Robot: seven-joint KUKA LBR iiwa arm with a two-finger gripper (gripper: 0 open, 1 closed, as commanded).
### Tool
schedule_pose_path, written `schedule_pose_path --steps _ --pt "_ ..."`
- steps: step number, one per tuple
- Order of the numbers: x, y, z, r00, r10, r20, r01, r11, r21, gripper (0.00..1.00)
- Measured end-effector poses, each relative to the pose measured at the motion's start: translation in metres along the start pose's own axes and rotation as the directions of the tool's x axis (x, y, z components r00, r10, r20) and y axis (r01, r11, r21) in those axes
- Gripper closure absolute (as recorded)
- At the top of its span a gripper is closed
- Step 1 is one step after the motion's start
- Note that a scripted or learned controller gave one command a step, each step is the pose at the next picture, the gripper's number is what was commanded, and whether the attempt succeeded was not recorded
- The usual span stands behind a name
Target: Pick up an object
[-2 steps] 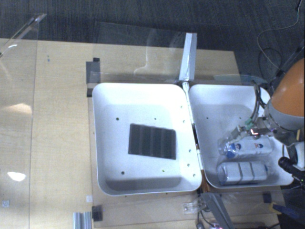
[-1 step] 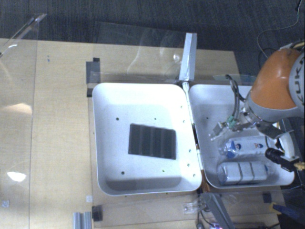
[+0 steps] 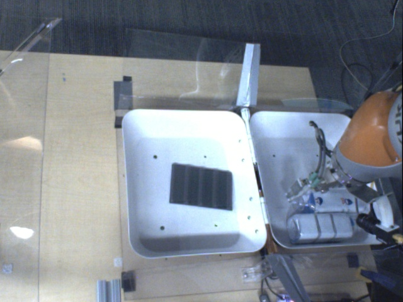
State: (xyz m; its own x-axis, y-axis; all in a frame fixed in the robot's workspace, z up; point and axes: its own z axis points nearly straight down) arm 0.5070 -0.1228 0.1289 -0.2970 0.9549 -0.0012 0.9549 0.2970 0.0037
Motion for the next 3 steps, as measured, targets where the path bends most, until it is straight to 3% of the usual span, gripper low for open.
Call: schedule_pose_path --steps 1,2,3 --pt "0.014 0.006 0.038 1.000 0.023 0.010 -0.023 1.000 -0.019 0.00" --pt "-0.005 -0.007 0.019 0.996 0.090 0.001 -0.090 0.996 -0.020 0.00" --pt "-0.004 -0.007 0.035 0.998 0.062 0.005 -0.062 0.998 -0.034 0.00"
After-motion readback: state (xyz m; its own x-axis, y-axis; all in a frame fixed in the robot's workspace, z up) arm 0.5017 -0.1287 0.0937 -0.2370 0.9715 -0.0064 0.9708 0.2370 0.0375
